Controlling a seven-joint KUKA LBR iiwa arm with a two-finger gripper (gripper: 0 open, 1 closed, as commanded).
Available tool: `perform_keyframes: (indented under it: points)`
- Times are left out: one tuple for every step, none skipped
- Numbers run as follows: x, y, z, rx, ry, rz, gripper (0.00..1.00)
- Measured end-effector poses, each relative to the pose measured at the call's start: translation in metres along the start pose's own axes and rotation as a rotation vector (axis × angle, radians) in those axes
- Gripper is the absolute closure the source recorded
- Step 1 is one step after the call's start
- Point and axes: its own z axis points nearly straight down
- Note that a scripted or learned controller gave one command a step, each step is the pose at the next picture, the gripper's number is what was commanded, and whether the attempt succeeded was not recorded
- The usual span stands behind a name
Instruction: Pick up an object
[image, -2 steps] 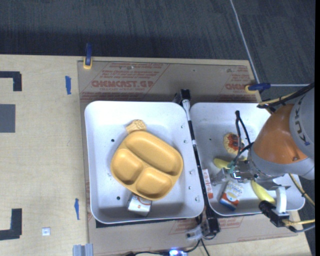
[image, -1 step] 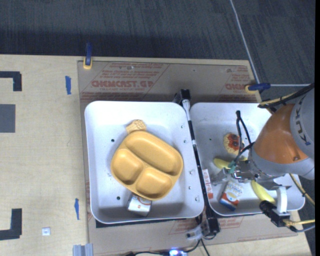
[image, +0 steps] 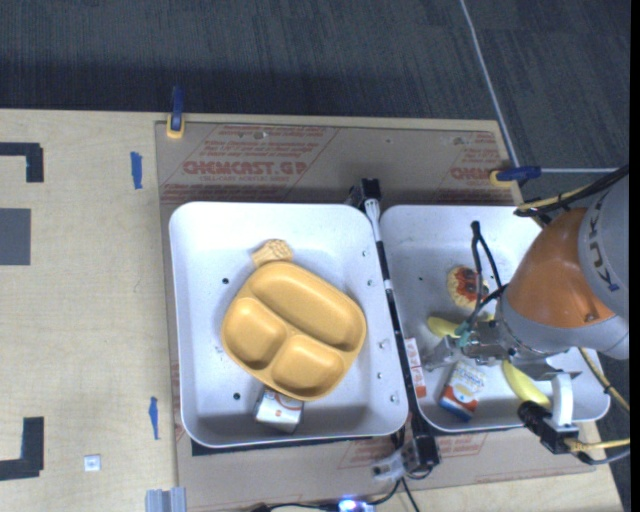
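Near edge of left bin (image: 190, 300): small white carton (image: 277, 411) lying partly tucked under yellow divided tray (image: 292, 329), which is taking up most of that bin, sitting diagonal. Tan biscuit-like piece (image: 271, 251) poking out past tray's far corner.

Right bin (image: 420, 240): red-and-white juice box (image: 462, 389) lying near front wall, long axis running roughly near-to-far, tilted slightly. Banana (image: 524, 385) just right of it, slanting down-right, partly under the arm (image: 570, 290). Another yellow piece (image: 443, 325) farther in, pointing left. Round red-yellow toy (image: 465, 284) beyond that.

Claw (image: 470, 345) hanging low over the juice box and yellow piece; cannot tell how its grip is set or whether anything is touching. Cardboard sheet (image: 250, 160) lying under both bins on the worktop (image: 80, 300).
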Motion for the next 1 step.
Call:
perform_keyframes:
  points:
    - [0.0008, 0.0, 0.0, 0.0, 0.0, 0.0, 0.0]
